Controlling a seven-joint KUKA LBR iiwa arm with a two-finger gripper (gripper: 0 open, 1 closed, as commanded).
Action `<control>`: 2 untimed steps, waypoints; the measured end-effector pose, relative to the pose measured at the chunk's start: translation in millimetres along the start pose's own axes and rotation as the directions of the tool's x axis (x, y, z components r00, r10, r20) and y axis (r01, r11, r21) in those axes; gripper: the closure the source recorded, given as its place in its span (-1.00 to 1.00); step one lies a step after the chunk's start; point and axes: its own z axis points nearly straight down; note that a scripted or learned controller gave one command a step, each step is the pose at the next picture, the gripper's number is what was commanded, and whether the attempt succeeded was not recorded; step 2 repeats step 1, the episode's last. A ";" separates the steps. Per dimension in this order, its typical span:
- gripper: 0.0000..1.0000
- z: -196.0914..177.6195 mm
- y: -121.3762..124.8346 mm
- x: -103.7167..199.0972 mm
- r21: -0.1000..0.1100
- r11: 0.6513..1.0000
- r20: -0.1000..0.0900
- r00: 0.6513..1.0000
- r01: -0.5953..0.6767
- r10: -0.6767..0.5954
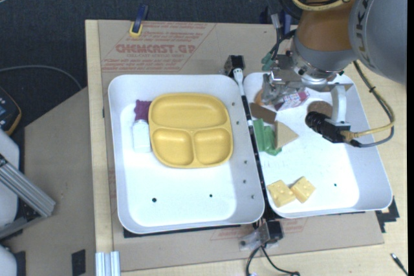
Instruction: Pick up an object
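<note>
The arm [362, 16] reaches down over the right bin's [362, 194] far left corner; its gripper [279, 88] state I cannot tell.

A yellow three-compartment tray [191, 128] lies flat in the left bin, with a purple-capped white bottle [140, 128] touching it at 9 o'clock. In the right bin, a green object [265, 137] lies along the left wall, a brown wedge [285, 134] just beside it at 3 o'clock, and two yellow cheese-like blocks [291, 191] sit at 6 o'clock.
</note>
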 end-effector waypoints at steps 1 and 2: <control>1.00 14.6 -10.5 0.4 0.008 1.000 -0.001 1.000 -0.001 0.001; 1.00 14.6 -10.5 0.4 0.008 1.000 -0.001 1.000 -0.001 0.001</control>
